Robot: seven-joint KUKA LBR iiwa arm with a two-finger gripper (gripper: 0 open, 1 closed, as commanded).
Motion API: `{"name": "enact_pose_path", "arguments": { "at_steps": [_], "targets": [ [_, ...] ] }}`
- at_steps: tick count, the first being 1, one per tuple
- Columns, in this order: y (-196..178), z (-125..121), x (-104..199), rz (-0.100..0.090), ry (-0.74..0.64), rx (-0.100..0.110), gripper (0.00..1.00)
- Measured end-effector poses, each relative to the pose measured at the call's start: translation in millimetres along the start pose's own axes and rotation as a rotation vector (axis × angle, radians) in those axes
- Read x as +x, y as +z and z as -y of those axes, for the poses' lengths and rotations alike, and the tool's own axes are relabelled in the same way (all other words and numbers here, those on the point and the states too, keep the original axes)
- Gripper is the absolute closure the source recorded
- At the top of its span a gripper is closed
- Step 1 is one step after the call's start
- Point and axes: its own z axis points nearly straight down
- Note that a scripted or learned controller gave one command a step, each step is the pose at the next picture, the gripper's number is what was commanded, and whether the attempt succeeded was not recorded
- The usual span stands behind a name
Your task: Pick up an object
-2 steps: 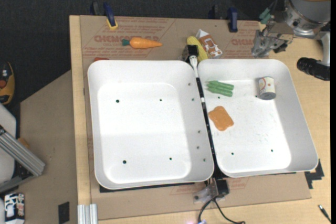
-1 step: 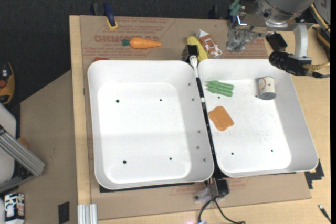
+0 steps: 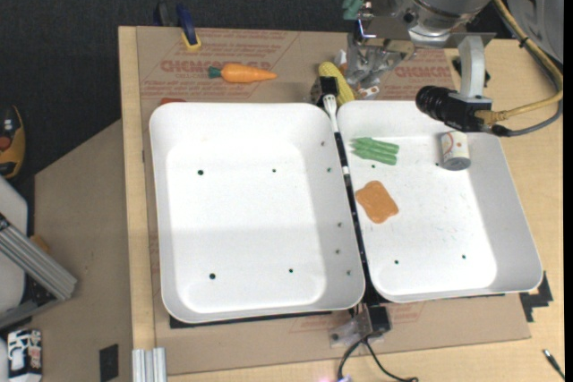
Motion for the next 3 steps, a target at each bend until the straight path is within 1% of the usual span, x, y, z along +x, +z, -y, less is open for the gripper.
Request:
{"name": "enact_pose_path", "arguments": {
  "at_steps": [1,2,3],
  "targets": [
    [-51,57,86,-0.002,-0.002,0.0,1.0],
    [-134,101,144,-0.003,0.001,-0.002,1.0],
    [-128,99,140,0.004,0.009,0.007,0.0]
  ]
}}
